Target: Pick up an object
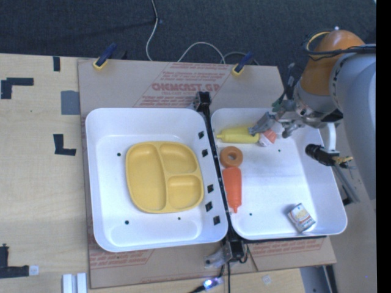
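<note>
Gripper sits low over the far side of the right bin, next to the yellow banana and a small red-and-white item. Jaws state: cannot tell, blurred. Advice: centre on one object before closing, since the two lie near each other and the far wall. Orange ring and carrot hug the divider; small box lies well apart. Left bin holds a yellow divided plate.

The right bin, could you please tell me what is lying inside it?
The right bin holds a banana, a donut, a carrot and a small box. The end effector covers whatever lies beneath it.
</note>
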You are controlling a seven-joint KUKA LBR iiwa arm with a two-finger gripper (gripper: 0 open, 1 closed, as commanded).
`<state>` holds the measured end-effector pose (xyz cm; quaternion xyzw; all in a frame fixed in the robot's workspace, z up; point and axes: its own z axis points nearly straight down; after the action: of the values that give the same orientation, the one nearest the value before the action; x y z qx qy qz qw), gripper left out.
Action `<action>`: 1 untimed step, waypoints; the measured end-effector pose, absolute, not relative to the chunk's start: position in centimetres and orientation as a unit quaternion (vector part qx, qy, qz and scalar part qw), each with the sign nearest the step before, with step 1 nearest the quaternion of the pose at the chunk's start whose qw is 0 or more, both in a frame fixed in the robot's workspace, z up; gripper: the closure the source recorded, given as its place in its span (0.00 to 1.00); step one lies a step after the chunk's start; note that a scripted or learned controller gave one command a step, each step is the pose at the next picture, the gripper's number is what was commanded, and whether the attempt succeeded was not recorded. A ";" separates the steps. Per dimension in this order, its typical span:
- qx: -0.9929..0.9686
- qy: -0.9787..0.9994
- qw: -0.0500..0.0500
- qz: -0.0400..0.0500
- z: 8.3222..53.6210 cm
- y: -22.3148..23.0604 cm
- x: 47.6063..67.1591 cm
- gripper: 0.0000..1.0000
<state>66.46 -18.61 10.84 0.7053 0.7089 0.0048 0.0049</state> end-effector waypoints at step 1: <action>0.705 0.709 0.005 0.004 11.9 -18.6 66.5 1.00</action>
<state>66.52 -18.56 11.87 0.7051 0.7091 0.0044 0.0049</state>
